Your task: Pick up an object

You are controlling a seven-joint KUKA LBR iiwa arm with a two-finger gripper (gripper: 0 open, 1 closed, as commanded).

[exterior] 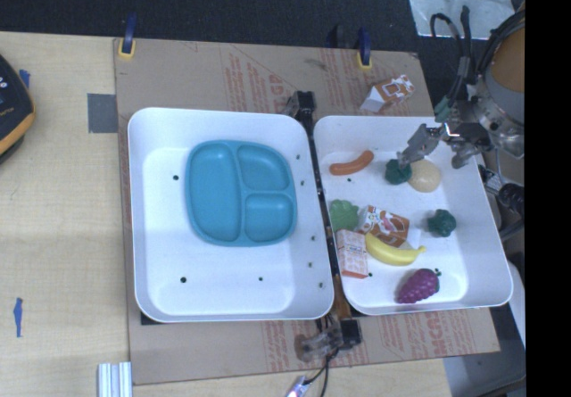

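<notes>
Claw (443, 144), spread wide, hovers beside the sausage (351, 163), lying left-right.

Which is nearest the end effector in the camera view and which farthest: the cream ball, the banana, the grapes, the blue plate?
From the end effector:
1. Cream ball, just below it in the right bin.
2. Banana, mid right bin.
3. Grapes, near the right bin's front edge.
4. Blue plate, across in the left bin.

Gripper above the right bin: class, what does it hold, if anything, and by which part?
Nothing. The gripper hangs open above the right bin, its fingers beside the pale round object.
</notes>
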